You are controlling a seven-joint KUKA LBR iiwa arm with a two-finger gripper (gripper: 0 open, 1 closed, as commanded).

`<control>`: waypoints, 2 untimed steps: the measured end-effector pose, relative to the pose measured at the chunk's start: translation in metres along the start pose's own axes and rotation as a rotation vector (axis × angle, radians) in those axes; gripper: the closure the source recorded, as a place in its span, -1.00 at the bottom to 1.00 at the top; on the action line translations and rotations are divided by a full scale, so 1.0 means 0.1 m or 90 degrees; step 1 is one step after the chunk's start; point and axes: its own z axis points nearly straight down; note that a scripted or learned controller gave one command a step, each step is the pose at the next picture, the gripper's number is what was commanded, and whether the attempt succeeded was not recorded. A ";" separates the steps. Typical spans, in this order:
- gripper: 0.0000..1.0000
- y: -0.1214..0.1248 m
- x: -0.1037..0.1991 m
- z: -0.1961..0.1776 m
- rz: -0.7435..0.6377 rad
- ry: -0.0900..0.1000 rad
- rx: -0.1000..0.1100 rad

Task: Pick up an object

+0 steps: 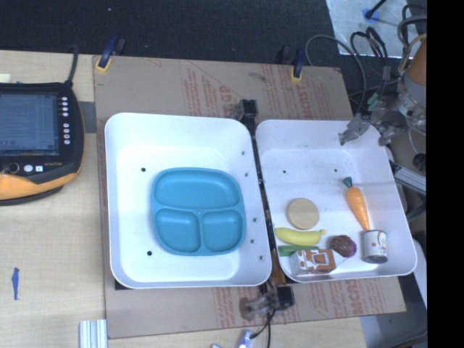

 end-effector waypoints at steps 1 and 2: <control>-1.00 -0.65 0.00 0.11 -0.001 0.000 0.003; -1.00 -0.75 0.01 0.96 -0.001 0.000 0.003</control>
